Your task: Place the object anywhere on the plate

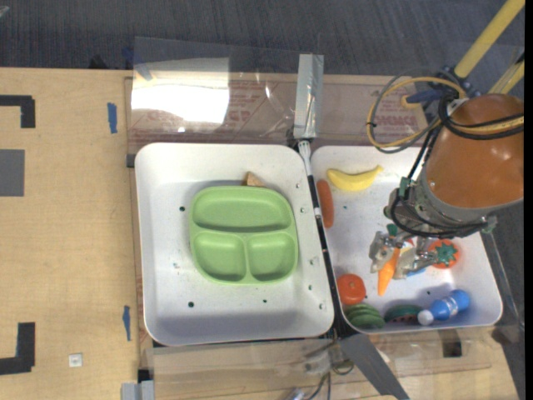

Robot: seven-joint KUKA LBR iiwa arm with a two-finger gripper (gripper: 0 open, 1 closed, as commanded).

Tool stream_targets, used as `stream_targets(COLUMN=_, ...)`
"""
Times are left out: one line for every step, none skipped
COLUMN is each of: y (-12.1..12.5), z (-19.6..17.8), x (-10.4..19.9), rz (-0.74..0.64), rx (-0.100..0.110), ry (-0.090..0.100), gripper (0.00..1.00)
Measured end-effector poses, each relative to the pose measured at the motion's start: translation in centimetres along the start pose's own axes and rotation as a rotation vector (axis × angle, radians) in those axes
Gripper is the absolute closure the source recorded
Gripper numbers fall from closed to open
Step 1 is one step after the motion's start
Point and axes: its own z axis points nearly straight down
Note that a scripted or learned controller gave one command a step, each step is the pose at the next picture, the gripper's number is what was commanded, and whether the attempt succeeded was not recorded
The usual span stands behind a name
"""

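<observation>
A green plate [244, 232] with three compartments lies in the left bin [158, 223]. My gripper [397, 252] hangs low over the middle of the right bin [491, 294], under the arm's orange band. An orange carrot [385, 277] lies pointing towards the front, just below the gripper's left side and touching or nearly touching it. I cannot see whether the carrot is between the jaws. The arm hides part of the bin behind the gripper.
The right bin also holds a yellow banana [354, 178], a red-orange long piece [324, 203] by the divider, a round orange-red fruit [351, 287], green pieces [363, 314], a blue bottle [444, 307] and an orange-and-green toy [445, 254]. A small brown piece [252, 179] lies behind the plate.
</observation>
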Motion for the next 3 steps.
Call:
stream_targets(y=0.4, z=-4.8, x=-8.3, rz=0.067, rx=0.006, ry=-0.004, gripper=1.00)
stream_targets(y=4.4, z=-8.7, x=-13.6, rz=-0.012, rx=0.006, ry=-0.004, gripper=1.00)
stream_targets(y=4.4, z=-8.6, x=-13.4, rz=-0.009, rx=0.004, ry=-0.002, gripper=0.00)
